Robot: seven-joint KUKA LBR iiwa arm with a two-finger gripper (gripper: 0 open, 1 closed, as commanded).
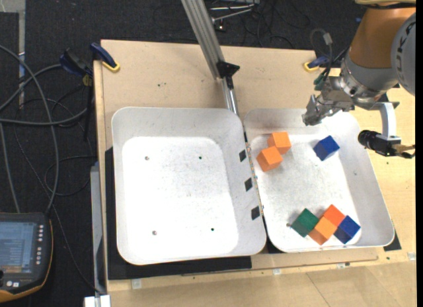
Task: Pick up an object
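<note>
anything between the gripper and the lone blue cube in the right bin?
Nothing. In the camera view the gripper hangs over the right bin's upper area, and the stretch down to the lone blue cube is bare white bin floor.

Blue cube (326, 147) lying apart, right bin (370, 186), upper area.

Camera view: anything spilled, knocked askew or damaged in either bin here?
Nothing stands out. All blocks sit inside the right bin: two orange cubes touching near its left wall, a blue cube alone, and a green, orange and blue cluster at the near edge. The tool hovers over the bin's far edge.
</note>
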